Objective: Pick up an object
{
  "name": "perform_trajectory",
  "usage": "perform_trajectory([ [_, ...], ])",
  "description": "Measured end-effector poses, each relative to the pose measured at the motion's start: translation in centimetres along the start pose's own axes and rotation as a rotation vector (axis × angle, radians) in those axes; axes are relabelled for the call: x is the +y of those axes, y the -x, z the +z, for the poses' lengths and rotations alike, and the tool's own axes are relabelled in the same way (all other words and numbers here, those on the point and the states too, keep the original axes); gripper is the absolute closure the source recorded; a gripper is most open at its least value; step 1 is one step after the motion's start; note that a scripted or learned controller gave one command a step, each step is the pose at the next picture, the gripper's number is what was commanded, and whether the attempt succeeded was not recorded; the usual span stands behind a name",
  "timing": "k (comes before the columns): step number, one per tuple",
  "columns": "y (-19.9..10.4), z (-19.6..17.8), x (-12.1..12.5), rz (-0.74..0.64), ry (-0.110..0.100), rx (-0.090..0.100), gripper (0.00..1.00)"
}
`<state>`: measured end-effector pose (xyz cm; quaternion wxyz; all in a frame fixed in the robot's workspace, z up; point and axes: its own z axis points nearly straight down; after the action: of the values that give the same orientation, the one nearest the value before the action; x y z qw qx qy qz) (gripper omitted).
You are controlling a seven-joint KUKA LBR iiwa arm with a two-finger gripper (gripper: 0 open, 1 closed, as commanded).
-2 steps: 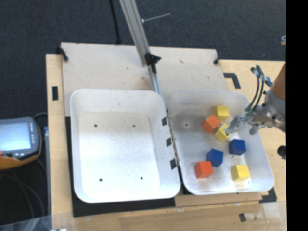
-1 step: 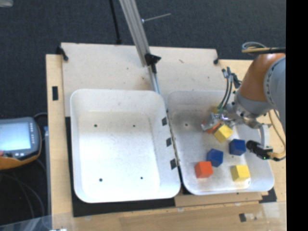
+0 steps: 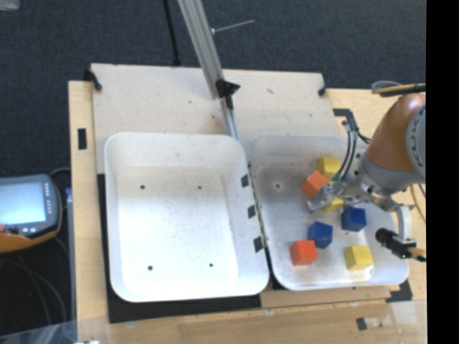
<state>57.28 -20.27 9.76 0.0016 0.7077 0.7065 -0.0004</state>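
Pincer [image 3: 320, 201] sits low in the right bin [image 3: 283, 278] among unlabelled blocks; its grip cannot be made out.

The arm [image 3: 398, 145] hides part of the right bin [image 3: 287, 278] and a yellow cube [image 3: 334, 205].

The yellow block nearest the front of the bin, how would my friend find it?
Look in the right bin, the one holding the blocks. Go to its front right corner: the yellow block sits there alone. The other yellow blocks lie farther back by the tool.
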Motion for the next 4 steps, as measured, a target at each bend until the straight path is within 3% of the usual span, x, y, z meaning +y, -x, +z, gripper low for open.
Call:
perform_trajectory([
  [1, -0.8, -3.1, 9.7, -0.007, 0.007, -0.001, 0.0],
  [2, -2.6, -0.7, 7.3, -0.003, 0.015, -0.005, 0.0],
  [3, -2.5, -1.9, 7.4, -0.008, 0.017, -0.007, 1.0],
  [4, -8.3, -11.7, 9.1, -0.009, 0.007, 0.003, 1.0],
])
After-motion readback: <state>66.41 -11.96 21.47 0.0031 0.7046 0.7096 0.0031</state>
